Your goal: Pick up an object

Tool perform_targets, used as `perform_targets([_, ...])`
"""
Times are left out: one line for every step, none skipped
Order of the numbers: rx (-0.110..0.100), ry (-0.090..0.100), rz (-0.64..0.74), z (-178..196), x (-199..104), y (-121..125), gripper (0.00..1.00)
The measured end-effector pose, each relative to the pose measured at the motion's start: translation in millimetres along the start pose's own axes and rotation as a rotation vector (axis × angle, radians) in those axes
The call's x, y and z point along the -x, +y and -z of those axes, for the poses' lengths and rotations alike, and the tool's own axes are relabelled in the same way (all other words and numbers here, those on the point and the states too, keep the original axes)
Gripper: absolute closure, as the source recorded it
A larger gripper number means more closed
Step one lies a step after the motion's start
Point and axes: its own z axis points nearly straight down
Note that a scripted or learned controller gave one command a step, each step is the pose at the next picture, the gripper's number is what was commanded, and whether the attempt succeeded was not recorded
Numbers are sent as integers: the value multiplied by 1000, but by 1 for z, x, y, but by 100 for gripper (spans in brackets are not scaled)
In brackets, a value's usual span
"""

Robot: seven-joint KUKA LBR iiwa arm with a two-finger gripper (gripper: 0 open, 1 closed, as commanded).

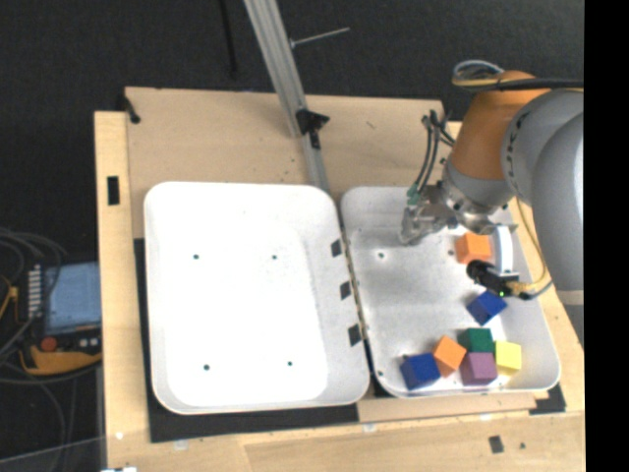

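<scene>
Camera view shows the gripper low over the far part of the right bin, above bare floor, with no block under it; whether the fingers are released or clenched I cannot tell, as they are small and dark against the bin. The things to pick lie elsewhere in that bin: an orange block just right of the gripper, a blue block by the right wall, and a cluster in the near right corner, with a second blue block, a second orange one, then green, purple and yellow, packed touching. The lone orange block looks the best target, being closest and clear of neighbours. A good try would centre over it and square the fingers to its flat sides before descending, since the wall and arm stand close by.
</scene>
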Motion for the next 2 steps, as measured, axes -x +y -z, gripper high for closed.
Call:
perform_targets([1, 1, -8, 62, 3, -5, 100])
perform_targets([-1, 0, -7, 121, 4, -11, 100])
